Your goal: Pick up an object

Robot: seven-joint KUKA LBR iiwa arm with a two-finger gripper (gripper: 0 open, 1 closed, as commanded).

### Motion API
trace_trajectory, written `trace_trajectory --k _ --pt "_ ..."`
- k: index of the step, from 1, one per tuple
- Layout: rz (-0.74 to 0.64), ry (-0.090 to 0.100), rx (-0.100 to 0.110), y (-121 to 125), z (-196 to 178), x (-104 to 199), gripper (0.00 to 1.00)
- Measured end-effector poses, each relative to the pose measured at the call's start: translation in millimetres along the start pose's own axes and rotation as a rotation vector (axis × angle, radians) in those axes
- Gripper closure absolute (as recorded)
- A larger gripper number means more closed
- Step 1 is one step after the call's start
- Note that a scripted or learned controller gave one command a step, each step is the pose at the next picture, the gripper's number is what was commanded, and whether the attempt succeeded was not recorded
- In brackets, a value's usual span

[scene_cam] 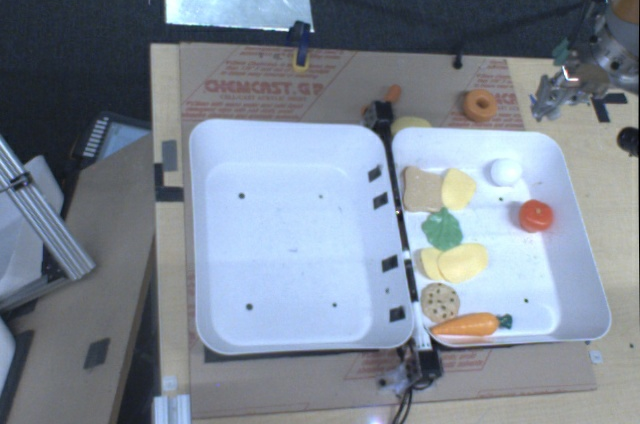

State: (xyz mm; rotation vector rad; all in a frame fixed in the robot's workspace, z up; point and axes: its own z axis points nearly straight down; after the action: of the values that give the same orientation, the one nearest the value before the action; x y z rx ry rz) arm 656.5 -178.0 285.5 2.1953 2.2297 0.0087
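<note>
Nearest the camera, a carrot (470,323) lies along the front wall of the right bin (583,257), well apart from the gripper (562,94) and far in front of it. A cookie (439,300) rests just behind the carrot. Further back are two yellow slices (460,263), and behind them a green piece (442,229) is crowded against the divider side. Such crowding is judged to leave little room for a clean grasp.

A tomato (536,215) sits alone on bare bin floor, in front of the gripper and closer to it than the crowded pieces. It is judged the easier target because nothing touches it. Bread (421,189) and a yellow chip (459,189) lie touching, off to the view's left of the gripper. A white ball (505,171) stands free near the back wall, the closest bin item to the gripper.

A donut (480,105) lies on the counter (330,77) outside the bin, just to the view's left of the gripper.

The gripper is held beyond the bin's far right corner, over the counter, above no item. Nothing is seen held in it, and whether it is open or closed cannot be told. No object is picked up yet; a move toward the camera and down into the bin is judged necessary.
</note>
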Motion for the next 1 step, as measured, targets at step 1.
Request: trace_trajectory --k 1 --pt "-0.005 -0.002 -0.004 1.0 -11.5 0.0 1.0"
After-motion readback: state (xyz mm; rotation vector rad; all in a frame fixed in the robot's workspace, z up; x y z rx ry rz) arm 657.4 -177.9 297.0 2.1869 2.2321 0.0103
